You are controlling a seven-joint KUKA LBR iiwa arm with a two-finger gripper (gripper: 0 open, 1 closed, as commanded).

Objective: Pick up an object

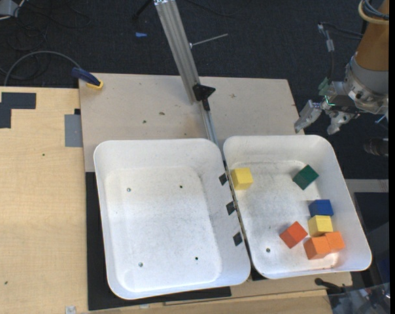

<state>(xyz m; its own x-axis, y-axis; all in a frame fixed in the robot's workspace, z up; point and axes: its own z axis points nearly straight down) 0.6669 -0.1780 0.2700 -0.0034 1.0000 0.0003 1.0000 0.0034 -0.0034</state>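
Above the far right corner of the right bin (pixel 354 195), the gripper (pixel 322 118) hangs at the end of the arm (pixel 371 51), outside the bin's rim and over the dark floor beside the bench (pixel 152 103). Its fingers are spread apart with nothing between them.

All the blocks lie below it, inside the right bin. Nearest to the gripper is the green block (pixel 305 176), near the bin's far right side. A yellow block (pixel 242 178) sits against the bin's left wall (well apart from the others). Toward the near right corner a cluster gathers: a blue block (pixel 321 207), a second yellow block (pixel 320 224) just in front of it, a red block (pixel 292 234), and two orange blocks (pixel 324 244) touching each other.

The left bin (pixel 119 162) lies alongside.
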